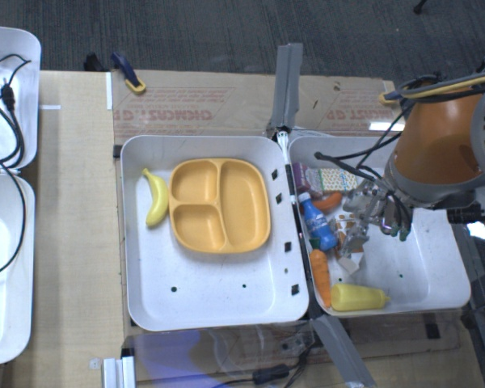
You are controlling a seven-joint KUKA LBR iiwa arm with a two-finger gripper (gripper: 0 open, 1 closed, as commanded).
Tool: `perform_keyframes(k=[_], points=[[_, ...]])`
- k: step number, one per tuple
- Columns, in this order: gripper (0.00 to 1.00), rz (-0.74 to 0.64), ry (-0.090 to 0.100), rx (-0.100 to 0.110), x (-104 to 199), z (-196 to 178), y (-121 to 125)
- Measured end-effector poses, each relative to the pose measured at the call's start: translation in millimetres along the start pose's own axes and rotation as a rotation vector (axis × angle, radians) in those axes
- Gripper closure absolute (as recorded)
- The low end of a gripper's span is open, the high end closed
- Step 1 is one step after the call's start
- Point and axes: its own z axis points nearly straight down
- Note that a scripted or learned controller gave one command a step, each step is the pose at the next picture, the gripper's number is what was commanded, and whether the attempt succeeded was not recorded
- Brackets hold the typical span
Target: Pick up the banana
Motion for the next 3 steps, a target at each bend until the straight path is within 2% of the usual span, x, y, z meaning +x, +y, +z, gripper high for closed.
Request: perform_keyframes(k=[1,2,3], points=[[0.00,-0.153,-0.054,-0.008,30,34,-27],[0.00,-0.418,-0.048,-0.001,31,33,-49],[0.00,-0.561,-0.035,0.004,36,22,-43]])
